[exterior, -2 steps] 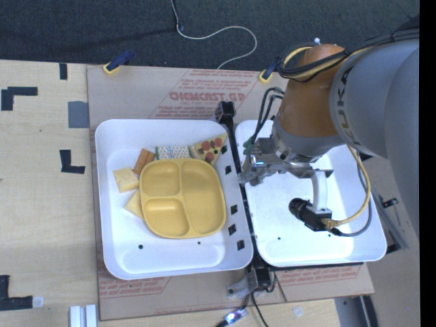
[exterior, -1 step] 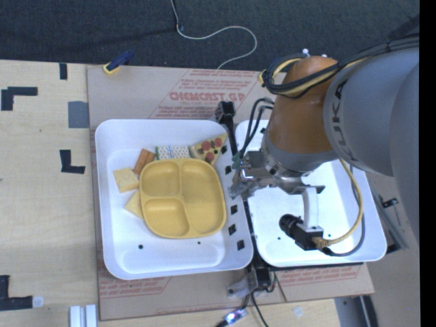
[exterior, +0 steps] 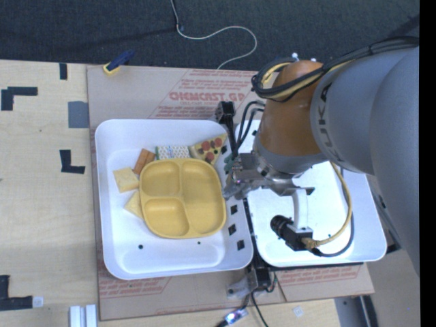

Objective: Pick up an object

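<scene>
Progress: nothing lifted as far as I can see; every object sits down in the left bin [exterior: 112, 251], so the pick looks not yet done, only an approach at most.
Left to do: judging from this, get onto an object, close on it, raise it clear of the bin.
Right bin [exterior: 354, 247]: nearest corner white and bare; a black fitting with a yellow cable [exterior: 294, 235] hangs off the arm over it.
Gripper [exterior: 237, 176]: at the inner edge of the left bin, right by the divided plate's right rim; it's buried under the wrist from this angle, so whether the claw is released or clenched, cannot tell. Nothing visibly between it.
Arm [exterior: 293, 125]: grey with orange band, comes in from the right, covers most of the right bin.
Divided plate [exterior: 182, 197]: yellow, three compartments, rounded square, lying flat in the middle of the left bin; likeliest target by closeness, my guess. Smooth and shallow, rim is probably the only grabbable part.
Tan pieces [exterior: 127, 180]: flat, cracker-like, tucked against and partly under the plate's left side.
Brown piece [exterior: 144, 160]: small, just beyond the plate's far-left corner.
Patterned items [exterior: 208, 148]: far edge of bin, touching the plate's far rim; colourful, too small to identify.
Bench beyond: cardboard sheet [exterior: 197, 94], thin white cord [exterior: 218, 36] on dark floor.
</scene>
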### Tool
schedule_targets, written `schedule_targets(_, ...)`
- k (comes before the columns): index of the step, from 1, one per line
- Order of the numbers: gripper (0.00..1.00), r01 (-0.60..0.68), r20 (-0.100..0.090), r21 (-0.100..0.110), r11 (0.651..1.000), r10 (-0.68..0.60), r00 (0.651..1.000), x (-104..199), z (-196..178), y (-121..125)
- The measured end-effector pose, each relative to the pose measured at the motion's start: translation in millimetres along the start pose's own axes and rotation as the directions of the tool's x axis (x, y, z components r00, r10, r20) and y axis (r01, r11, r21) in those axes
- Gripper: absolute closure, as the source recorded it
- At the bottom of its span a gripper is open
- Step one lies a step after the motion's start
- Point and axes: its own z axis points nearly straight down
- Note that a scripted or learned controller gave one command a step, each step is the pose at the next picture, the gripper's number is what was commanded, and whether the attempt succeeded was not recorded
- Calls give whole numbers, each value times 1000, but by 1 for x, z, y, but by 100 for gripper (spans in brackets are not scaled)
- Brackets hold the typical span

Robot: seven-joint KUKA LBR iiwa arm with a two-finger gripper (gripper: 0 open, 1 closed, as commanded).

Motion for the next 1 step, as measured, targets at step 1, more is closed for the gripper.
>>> schedule_targets(1, 100, 1, -2, -2, 1000, -1, 1000, 4, -8, -1)
